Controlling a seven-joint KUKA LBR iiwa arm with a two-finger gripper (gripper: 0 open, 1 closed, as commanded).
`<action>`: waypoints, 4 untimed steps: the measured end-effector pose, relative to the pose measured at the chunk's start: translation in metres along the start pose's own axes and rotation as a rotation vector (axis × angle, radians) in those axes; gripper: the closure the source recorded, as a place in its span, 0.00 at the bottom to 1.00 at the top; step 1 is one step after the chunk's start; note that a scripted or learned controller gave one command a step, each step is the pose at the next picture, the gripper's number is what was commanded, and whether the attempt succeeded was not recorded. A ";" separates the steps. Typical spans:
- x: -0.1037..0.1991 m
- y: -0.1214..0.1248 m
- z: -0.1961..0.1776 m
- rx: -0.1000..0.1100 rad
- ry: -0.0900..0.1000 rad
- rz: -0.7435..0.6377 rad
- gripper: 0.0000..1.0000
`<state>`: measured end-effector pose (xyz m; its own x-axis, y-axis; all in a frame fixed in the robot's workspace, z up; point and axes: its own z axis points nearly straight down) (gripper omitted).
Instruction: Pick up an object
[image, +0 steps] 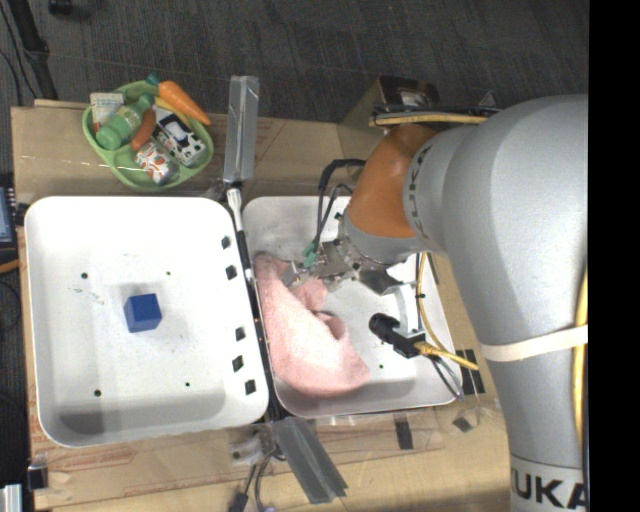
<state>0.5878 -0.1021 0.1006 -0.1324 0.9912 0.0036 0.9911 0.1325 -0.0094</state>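
Camera view: the arm (520, 250) reaches in from the right over the right bin (440, 395), and its hand (322, 262) sits low at the upper end of a pink cloth (305, 335). The cloth lies heaped against the bin's left wall, its long axis running from near the hand down and slightly right toward the bin's lower edge. So the cloth spreads away from the hand toward the near side of the bin, and its top edge is touching or just under the hand. Whether the hand is parted or clenched cannot be told; the wrist and cables hide it, and no fold of cloth can be seen caught in it.

A blue cube (143, 312) rests alone in the left bin (60, 230), well apart from the hand, across the divider. The cloth is by far the nearer thing, and likely the target. A green bowl (105, 160) of toy food stands on the desk (300, 135) beyond the bins.
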 end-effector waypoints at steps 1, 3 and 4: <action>0.001 0.000 -0.009 0.003 0.002 -0.004 1.00; -0.030 0.006 0.009 -0.008 -0.004 -0.108 0.00; -0.029 0.007 -0.001 -0.006 -0.003 -0.112 1.00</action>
<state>0.5982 -0.1301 0.1017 -0.2427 0.9701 0.0013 0.9701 0.2427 -0.0030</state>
